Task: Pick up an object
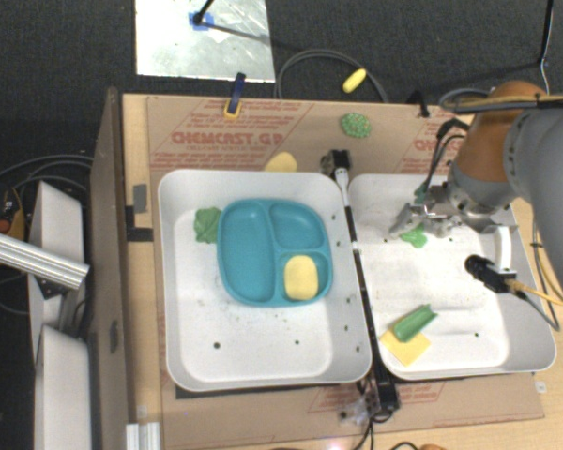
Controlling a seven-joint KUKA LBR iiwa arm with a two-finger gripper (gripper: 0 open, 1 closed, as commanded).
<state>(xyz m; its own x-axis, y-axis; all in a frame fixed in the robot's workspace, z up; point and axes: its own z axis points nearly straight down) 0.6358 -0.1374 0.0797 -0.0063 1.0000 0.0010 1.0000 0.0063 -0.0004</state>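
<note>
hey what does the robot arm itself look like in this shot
The arm is bulky, rounded and grey, with an orange band above the wrist. Thin dark cables run along the wrist to the metallic silver gripper.

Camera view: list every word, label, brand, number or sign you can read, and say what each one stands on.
"CHEMCAST GP": red print on the brown cardboard sheet behind the left shallow white bin, partly blurred, so the last letters are uncertain.
Red print on the same cardboard at the back right corner: too blurred to read.
Red print on the cardboard strip along the front edge: too blurred to read.
</note>
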